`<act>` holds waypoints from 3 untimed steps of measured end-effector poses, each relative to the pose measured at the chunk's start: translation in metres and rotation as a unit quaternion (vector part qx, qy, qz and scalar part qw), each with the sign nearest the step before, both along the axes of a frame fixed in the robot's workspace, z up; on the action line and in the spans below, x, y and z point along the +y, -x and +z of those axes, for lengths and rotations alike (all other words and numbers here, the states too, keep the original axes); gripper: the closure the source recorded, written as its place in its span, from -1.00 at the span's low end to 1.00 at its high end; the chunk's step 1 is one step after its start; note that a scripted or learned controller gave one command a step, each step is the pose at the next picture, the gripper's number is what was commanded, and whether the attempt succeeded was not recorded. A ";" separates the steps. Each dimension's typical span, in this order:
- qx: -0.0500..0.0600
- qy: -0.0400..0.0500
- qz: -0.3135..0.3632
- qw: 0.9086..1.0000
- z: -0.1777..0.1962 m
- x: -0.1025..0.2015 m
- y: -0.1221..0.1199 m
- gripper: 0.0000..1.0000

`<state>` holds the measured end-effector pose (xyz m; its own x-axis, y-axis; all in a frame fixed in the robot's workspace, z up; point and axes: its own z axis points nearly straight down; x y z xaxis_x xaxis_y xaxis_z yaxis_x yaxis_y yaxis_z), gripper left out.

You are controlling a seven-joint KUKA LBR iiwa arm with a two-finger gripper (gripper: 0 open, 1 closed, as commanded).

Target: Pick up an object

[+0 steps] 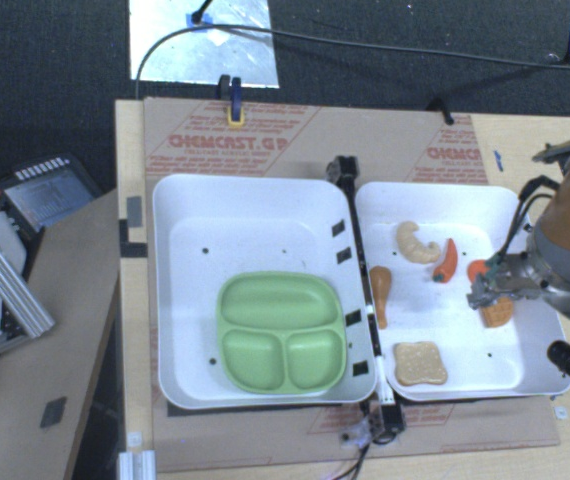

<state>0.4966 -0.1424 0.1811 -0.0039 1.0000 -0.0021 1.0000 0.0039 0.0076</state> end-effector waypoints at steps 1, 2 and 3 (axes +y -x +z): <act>0.000 0.000 0.000 1.000 0.054 -0.001 -0.002 1.00; 0.002 -0.002 0.003 1.000 0.052 0.058 -0.020 1.00; 0.002 -0.002 0.004 1.000 0.058 0.113 -0.046 1.00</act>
